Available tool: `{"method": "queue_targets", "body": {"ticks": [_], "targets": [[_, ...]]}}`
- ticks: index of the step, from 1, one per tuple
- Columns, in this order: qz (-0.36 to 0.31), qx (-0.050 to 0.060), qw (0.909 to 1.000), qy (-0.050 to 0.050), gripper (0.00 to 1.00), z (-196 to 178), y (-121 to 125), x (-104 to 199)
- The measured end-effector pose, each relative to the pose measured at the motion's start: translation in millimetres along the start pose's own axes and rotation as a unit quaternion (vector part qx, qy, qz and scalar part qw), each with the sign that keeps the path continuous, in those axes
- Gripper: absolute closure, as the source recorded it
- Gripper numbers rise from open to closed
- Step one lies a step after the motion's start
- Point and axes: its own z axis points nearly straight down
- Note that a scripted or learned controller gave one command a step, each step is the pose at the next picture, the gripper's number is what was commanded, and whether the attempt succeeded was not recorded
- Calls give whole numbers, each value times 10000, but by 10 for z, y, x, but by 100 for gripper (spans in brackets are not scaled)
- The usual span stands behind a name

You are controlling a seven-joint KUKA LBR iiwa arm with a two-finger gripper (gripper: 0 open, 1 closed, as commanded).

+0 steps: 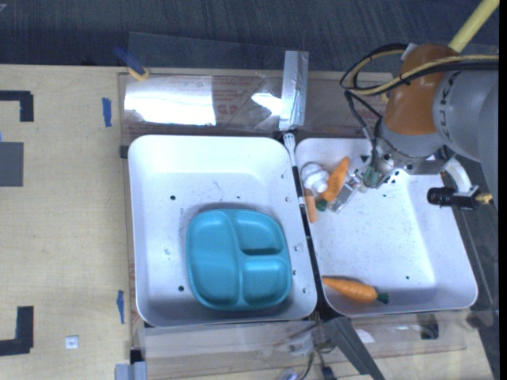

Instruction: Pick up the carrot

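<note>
Two carrots in your right bin (412, 236). One carrot (338, 178) stands tilted at the bin's 10 o'clock, just beside a white object (314, 177). The second carrot (352, 290) lies flat at 7 o'clock. Gripper (348, 192) sits at the tilted one's 4 o'clock; fingers' state I cannot tell. Centre over the carrot's long axis, straddle its width, and keep off the white object before you close.

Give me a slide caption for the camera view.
Gripper beside an orange carrot in the right white bin; second carrot lies nearer.
</note>
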Motion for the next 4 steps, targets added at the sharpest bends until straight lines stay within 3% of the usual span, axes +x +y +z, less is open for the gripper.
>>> {"method": "queue_targets", "body": {"ticks": [1,2,3,4], "targets": [[124,-90,9999,-54,0,5,-42,40],[-105,65,9999,62,0,-11,25,-50],[566,-101,9983,-48,0,3,1,44],[-984,81,9951,40,0,-10,-26,-101]]}}
